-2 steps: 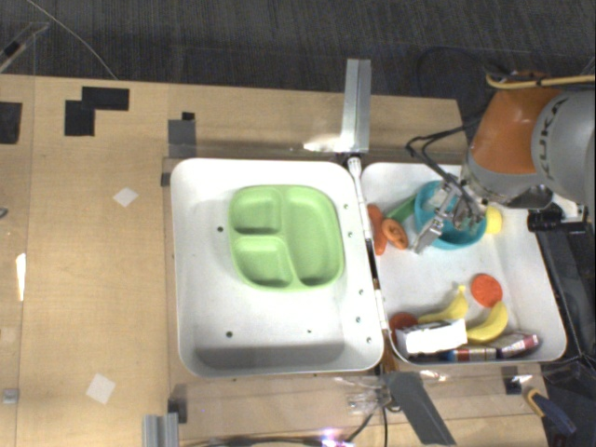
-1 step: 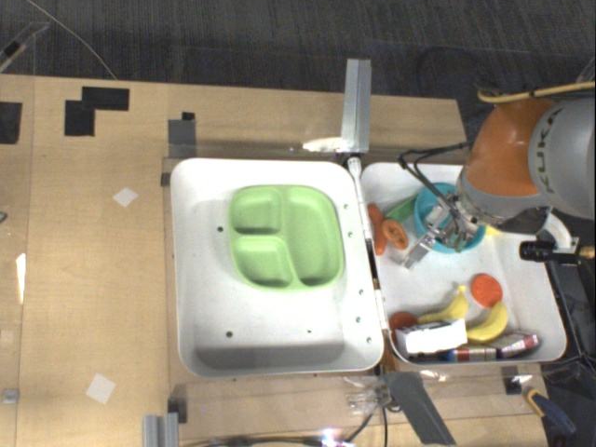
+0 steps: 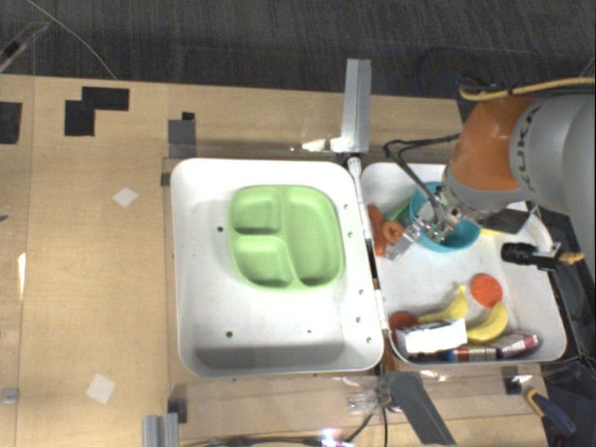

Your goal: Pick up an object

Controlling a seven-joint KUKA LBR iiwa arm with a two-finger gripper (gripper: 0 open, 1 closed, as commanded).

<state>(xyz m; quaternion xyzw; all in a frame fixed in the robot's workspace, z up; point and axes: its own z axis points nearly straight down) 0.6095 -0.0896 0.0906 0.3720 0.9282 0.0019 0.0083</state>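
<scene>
Reaching in from the right of the frame, arm (image 3: 521, 152) sets the tool (image 3: 424, 223) low in the upper part of the right bin (image 3: 549, 329), over the near rim of a teal bowl (image 3: 456, 234). Finger state: cannot tell. An orange-red piece (image 3: 391, 234) lies just left of the tool, touching or nearly so; nothing seen clamped. Lower in that bin: banana (image 3: 484, 321), orange round object (image 3: 485, 290), white box (image 3: 436, 338). Left bin (image 3: 200, 277) carries a green divided tray (image 3: 284, 236), frame centre, well apart from the tool.
</scene>
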